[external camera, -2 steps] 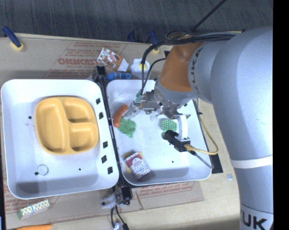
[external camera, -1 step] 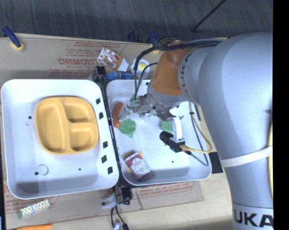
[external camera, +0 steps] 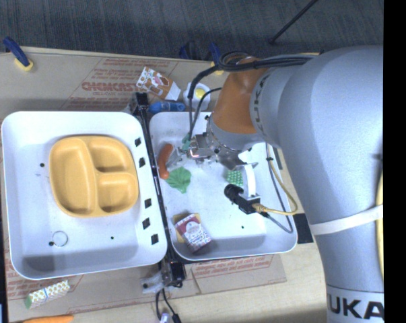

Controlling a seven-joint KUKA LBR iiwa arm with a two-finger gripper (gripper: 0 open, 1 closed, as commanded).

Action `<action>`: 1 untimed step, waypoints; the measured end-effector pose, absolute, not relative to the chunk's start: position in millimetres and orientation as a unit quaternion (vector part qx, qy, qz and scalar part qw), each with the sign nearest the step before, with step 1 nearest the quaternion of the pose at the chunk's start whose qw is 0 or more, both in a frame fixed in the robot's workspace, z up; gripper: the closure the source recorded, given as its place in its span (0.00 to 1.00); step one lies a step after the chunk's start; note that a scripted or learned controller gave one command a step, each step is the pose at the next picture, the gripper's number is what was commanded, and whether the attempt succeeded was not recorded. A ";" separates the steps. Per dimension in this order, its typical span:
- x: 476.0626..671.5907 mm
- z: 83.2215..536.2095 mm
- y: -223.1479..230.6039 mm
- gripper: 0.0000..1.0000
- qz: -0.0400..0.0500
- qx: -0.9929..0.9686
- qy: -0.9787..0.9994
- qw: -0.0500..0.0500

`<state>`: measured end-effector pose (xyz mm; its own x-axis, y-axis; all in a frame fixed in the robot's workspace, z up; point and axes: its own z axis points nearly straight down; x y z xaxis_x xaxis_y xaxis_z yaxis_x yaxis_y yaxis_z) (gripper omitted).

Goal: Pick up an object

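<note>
In the right bin (external camera: 277,237): tool (external camera: 192,150) low over the floor, grip state unreadable.
Nearest items: orange sausage (external camera: 165,159), green leafy piece (external camera: 179,179) just beside the tool.
Elsewhere: small carton (external camera: 193,233) near front wall.
Left bin (external camera: 27,247): yellow tray (external camera: 93,175).

Even, bright overhead light, soft shadows inside the white bins (external camera: 14,180), mild blur throughout, no harsh glare.

The big grey arm (external camera: 330,153) comes in from the right side of the frame. Its orange band (external camera: 235,106) sits near the top middle. The hand (external camera: 197,148) points down, near the middle.
</note>
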<state>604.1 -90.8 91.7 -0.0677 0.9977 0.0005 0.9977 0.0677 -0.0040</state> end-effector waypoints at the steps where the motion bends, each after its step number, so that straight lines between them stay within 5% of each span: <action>1: 564.7 91.2 -94.7 0.00 0.002 -0.758 -0.652 0.003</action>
<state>564.7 -94.7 91.2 0.1485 0.9889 0.0007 0.9889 -0.1485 -0.0066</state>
